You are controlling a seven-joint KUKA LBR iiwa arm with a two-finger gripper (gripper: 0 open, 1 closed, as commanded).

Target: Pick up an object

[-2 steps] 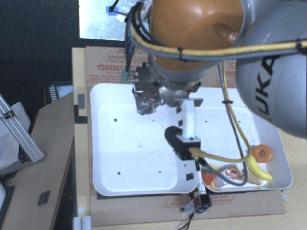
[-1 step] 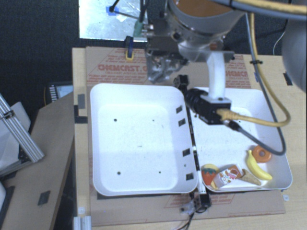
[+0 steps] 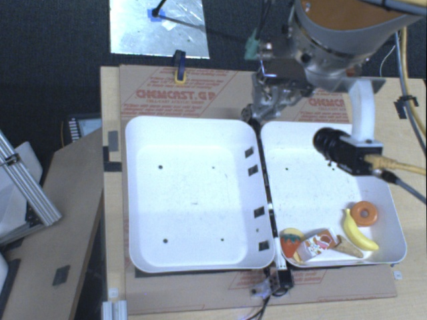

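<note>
Several small objects lie in the front corner of the right bin [image 3: 313, 179]: a yellow banana [image 3: 358, 233], an orange ring-shaped piece [image 3: 364, 212], a red-orange round item [image 3: 291, 243], a red and white packet [image 3: 317, 244] and a tan wedge [image 3: 347, 248]. My gripper [image 3: 259, 112] hangs from the grey wrist at the back edge of the bins, right over the divider between them. It is far from the objects, which sit toward the front right. Nothing shows beneath it.
The left bin [image 3: 193, 192] sits beside the right one, joined by black clips [image 3: 261, 212]. A black cylinder [image 3: 341, 149] on a white bracket juts over the right bin. Cables [image 3: 400, 169] run off to the right. Cardboard [image 3: 180, 92] lies under both bins.
</note>
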